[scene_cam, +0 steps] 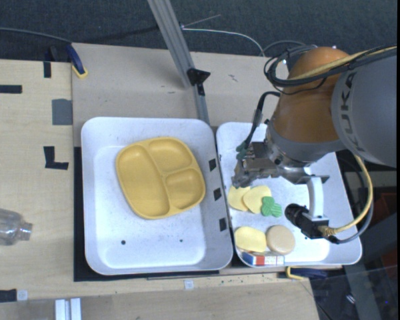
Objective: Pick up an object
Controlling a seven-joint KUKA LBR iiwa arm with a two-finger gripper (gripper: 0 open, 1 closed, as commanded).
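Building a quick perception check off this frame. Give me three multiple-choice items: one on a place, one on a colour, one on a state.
1. Where does the divided tray lie?
A. left bin
B. right bin
C. on the bench outside the bins

2. What colour is the small piece on the pale yellow items?
A. red
B. green
C. blue

3. How does the clear bottle at the bench's left edge stand?
A. upright
B. lying on its side
C. inside a bin

Answers: 1 A, the yellow tray sits within the left bin. 2 B, it is bright green. 3 B, it lies flat on the wood.
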